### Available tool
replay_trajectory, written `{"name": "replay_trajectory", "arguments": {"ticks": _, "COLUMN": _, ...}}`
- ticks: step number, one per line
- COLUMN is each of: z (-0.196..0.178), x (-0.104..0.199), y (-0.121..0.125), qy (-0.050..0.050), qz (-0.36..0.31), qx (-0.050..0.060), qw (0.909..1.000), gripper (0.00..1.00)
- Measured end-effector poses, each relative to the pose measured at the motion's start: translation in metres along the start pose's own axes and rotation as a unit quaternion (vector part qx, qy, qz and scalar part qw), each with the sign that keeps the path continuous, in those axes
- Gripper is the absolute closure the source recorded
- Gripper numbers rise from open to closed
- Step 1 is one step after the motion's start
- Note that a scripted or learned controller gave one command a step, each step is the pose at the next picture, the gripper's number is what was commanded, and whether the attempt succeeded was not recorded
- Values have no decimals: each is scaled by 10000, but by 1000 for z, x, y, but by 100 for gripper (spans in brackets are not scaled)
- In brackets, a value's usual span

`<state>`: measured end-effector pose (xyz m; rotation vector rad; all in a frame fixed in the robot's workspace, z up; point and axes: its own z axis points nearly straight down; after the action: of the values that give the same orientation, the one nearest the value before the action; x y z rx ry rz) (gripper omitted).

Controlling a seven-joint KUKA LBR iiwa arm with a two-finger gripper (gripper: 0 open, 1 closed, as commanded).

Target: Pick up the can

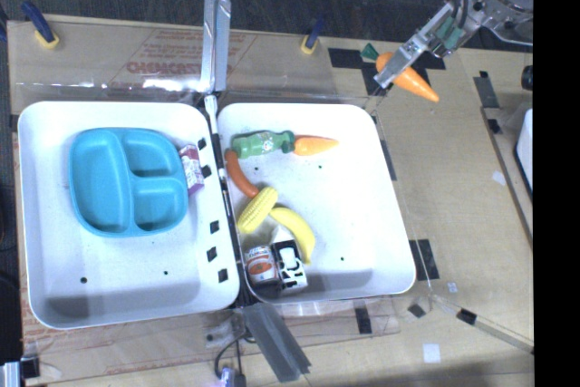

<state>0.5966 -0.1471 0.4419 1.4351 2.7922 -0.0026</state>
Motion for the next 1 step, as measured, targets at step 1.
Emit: {"name": "replay_trajectory", "arguments": {"ticks": 1, "z": 106, "x": 53, "y": 14, "qy": 13, "qz": -2, "qx": 14, "qw": 10000, "gripper": 100}}
